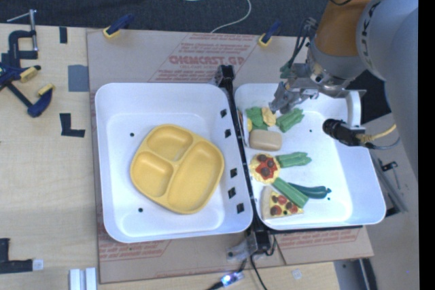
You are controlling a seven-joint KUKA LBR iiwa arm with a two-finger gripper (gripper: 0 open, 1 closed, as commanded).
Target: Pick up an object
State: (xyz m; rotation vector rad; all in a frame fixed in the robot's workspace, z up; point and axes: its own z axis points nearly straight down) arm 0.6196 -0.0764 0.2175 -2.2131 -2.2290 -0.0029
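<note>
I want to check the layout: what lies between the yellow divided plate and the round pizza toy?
In the camera view, the bins' adjoining walls with black clips lie between the yellow plate and the round pizza toy.

Grey arm (397, 17), orange wrist band (343, 10)

We saw an evenly lit, fairly bright scene with soft, faint shadows. The two white bins (109, 146) glared slightly, nearly washing out their walls. The picture was a little grainy and soft, and the arm (380, 17) at the right looked blurred.
</note>
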